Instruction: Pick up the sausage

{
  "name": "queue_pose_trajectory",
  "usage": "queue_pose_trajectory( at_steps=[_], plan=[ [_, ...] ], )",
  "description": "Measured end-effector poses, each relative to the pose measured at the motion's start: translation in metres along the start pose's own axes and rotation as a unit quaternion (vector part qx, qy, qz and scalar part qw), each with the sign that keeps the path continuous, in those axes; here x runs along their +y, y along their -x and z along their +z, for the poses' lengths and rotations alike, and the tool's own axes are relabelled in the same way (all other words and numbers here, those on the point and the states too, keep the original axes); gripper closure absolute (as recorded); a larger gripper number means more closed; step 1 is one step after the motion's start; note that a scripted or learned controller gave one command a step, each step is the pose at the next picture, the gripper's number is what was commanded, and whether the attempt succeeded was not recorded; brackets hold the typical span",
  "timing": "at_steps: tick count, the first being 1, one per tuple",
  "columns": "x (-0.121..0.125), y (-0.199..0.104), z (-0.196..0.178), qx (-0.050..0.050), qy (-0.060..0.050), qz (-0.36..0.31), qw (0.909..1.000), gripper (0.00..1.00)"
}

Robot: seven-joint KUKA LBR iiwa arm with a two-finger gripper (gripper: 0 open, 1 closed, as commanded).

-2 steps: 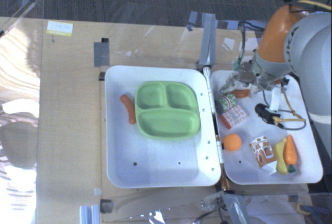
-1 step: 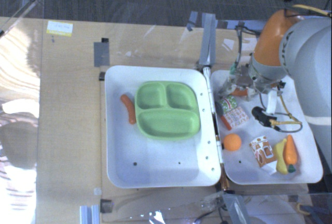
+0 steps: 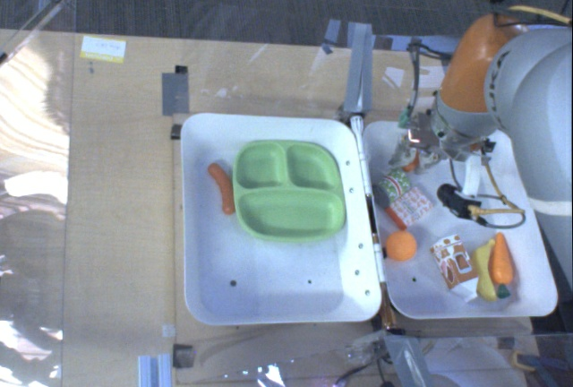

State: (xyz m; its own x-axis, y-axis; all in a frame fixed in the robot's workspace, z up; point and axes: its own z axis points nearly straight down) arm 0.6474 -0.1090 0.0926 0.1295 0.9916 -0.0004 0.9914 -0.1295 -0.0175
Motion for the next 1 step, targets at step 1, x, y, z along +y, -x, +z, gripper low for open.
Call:
queue_pose_trajectory(
  at_steps=[1],
  plan=[
    [0.0128, -0.0662, -0.0944, 0.001, 0.012, 0.000, 0.9999, 1.00]
  ],
)
